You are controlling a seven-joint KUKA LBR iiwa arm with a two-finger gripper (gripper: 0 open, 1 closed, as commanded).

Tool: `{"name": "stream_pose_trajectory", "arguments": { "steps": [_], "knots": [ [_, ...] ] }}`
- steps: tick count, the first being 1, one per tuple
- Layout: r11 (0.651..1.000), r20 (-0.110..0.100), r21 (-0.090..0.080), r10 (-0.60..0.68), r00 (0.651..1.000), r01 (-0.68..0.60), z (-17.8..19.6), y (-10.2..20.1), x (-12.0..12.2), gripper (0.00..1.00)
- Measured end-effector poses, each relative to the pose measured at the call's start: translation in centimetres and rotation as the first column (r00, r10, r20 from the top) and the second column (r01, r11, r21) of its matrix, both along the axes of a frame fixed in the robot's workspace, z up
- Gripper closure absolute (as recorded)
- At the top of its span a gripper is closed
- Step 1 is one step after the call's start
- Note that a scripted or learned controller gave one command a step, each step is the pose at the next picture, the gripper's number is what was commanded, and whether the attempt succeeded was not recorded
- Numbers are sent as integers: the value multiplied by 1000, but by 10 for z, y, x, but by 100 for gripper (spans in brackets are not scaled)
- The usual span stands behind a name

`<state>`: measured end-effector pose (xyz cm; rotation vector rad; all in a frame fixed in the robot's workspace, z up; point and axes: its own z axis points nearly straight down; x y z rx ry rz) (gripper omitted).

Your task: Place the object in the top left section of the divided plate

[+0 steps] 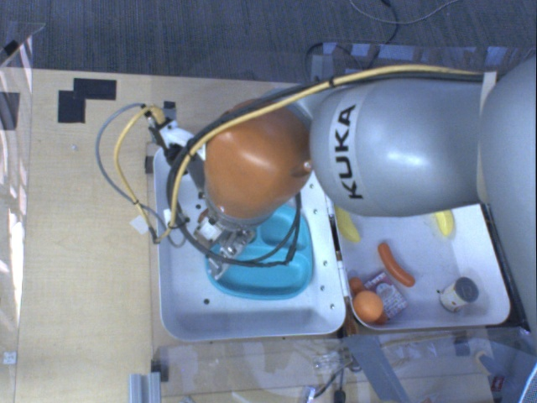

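Gripper (225, 243), its grip state impossible to tell, hangs low over the blue divided plate (281, 267) in the left bin (180, 309), evidently for placing, though the object itself is hidden.

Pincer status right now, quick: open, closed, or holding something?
Pincer: cannot be told; it sits under the wrist above the blue divided plate, and its state is hidden.

My wooden bench (84, 250) is carrying two white bins side by side: the left bin (180, 309) and the right bin (487, 250), their edges touching.
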<state>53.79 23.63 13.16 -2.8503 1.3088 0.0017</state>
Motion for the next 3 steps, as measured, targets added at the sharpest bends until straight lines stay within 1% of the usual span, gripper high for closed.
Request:
{"name": "stream_pose_trajectory", "arguments": {
  "steps": [1,2,3],
  "knots": [
    [983,7,1,181,983,-181,109,-16,74,100],
    [966,8,1,257,966,-257,172,0,108,100],
    [971,3,4,-239,971,239,-19,0,132,100]
  ]
}}
